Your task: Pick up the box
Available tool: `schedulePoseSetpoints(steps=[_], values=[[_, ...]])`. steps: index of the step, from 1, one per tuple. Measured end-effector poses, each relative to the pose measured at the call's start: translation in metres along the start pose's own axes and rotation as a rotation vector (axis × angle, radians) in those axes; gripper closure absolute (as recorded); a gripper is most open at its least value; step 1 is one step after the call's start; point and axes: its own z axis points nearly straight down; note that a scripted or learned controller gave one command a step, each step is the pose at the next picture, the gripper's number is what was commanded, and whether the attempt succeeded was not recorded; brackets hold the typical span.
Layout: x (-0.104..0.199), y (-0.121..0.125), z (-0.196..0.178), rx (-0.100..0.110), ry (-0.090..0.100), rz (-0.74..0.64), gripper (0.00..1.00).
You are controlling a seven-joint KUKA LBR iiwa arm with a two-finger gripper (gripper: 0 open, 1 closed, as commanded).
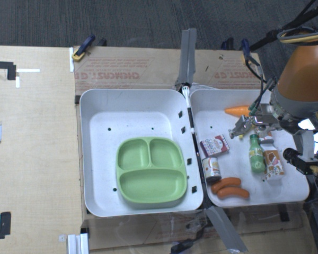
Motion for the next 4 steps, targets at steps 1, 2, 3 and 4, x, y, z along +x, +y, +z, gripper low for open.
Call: schedulePoseSetpoints(steps=[1,2,3,4], values=[[0.070,0.016,0.005,-0.001,0.000,-0.104,0.00],[0.060,-0.010,0.005,0.000,0.001,-0.054,0.00],[0.045,0.007,0.005,-0.002,0.000,-0.089,0.00],[-0.008,0.004,0.099,-0.013,-0.003,-0.180,0.00]])
